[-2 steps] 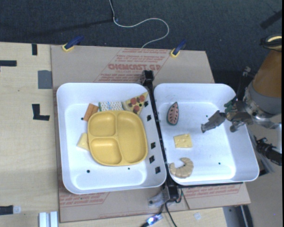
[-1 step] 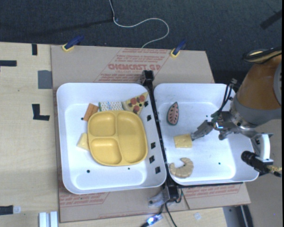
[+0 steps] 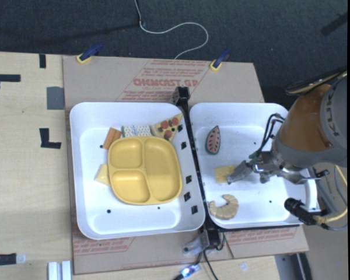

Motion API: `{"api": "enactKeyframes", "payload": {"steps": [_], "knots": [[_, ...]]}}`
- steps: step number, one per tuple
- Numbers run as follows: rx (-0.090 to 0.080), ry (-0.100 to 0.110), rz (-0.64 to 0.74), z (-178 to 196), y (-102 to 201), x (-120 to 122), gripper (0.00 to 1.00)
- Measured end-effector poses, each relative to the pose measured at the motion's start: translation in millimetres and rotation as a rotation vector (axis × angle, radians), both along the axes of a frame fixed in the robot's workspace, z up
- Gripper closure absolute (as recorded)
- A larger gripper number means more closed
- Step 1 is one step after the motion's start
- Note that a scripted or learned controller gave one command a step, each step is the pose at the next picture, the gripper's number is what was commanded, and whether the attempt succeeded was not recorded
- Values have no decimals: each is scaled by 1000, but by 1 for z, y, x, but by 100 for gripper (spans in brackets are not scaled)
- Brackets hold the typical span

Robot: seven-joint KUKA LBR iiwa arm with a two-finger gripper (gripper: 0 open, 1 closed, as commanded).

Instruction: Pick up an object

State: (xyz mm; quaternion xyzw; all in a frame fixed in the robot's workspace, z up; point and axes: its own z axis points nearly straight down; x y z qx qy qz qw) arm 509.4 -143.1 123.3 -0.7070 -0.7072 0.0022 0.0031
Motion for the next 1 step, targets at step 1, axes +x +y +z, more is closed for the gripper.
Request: {"api": "enactKeyframes", "payload": {"steps": [1], "knots": [[-2,-5,1,-41,1,0,0]]}}
